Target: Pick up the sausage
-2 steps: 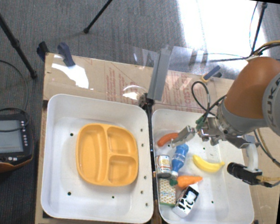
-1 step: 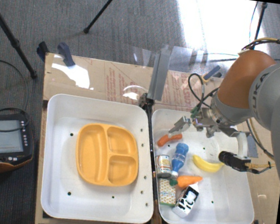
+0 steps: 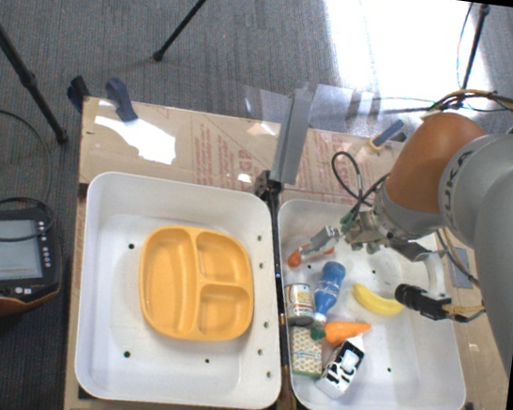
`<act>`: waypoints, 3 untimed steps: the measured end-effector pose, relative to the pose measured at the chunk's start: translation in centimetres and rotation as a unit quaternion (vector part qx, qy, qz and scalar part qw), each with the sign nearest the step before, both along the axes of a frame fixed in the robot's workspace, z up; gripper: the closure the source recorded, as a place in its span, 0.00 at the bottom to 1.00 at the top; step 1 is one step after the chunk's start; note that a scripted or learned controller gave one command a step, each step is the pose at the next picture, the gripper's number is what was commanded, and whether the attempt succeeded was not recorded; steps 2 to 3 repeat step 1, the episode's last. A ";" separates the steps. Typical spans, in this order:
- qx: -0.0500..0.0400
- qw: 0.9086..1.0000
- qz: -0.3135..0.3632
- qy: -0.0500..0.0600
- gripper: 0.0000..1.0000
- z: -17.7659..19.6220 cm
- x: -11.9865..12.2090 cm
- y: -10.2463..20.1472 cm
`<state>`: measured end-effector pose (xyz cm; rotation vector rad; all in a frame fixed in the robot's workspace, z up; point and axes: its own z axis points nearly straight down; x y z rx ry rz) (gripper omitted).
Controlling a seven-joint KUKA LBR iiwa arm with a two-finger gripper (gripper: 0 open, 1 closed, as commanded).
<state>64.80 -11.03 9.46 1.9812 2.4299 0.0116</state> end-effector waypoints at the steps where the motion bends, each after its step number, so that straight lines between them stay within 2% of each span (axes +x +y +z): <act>1: 0.000 1.000 -0.001 0.001 1.00 0.9 0.0 0.0; 3: 0.000 1.000 -0.001 0.001 1.00 0.9 0.0 0.0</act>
